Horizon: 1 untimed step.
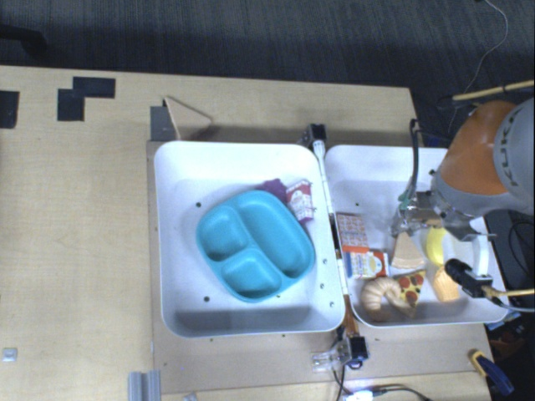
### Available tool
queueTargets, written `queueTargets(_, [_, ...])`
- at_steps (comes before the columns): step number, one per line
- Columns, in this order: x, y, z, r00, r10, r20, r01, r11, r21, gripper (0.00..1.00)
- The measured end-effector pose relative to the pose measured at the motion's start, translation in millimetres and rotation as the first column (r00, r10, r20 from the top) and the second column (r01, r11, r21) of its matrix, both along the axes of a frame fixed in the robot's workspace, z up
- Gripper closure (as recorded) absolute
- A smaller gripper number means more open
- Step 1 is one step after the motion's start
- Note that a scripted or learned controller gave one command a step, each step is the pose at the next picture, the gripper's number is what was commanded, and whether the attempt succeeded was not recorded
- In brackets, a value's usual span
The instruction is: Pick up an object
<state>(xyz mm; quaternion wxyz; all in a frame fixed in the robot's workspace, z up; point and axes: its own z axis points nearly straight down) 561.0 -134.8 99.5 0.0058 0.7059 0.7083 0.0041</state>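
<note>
From the camera view, the arm reaches in at 3 o'clock and its jaws [415,221], whose state I cannot tell, hang over the right bin [368,178], whose 6 o'clock end holds a croissant [380,292], a yellow piece [435,245] and a snack packet [354,249].

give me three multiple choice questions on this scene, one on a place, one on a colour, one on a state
1. Where does the divided tray lie?
A. left bin
B. right bin
C. on the bench beside the bins

2. What colour is the tray?
A. red
B. blue
C. yellow

3. How is the hand placed?
A. over the left bin
B. over the right bin, among the toy foods
C. resting on the bench

Answers:
1 A, the tray sits in the left bin.
2 B, it is light blue.
3 B, the hand is above the right bin, near the toy foods.
</note>
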Motion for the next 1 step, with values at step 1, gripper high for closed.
queueTargets(1, [36.6, 53.6, 64.4, 1.0, 0.002, -0.009, -0.002, 1.0, 0.003, 1.0])
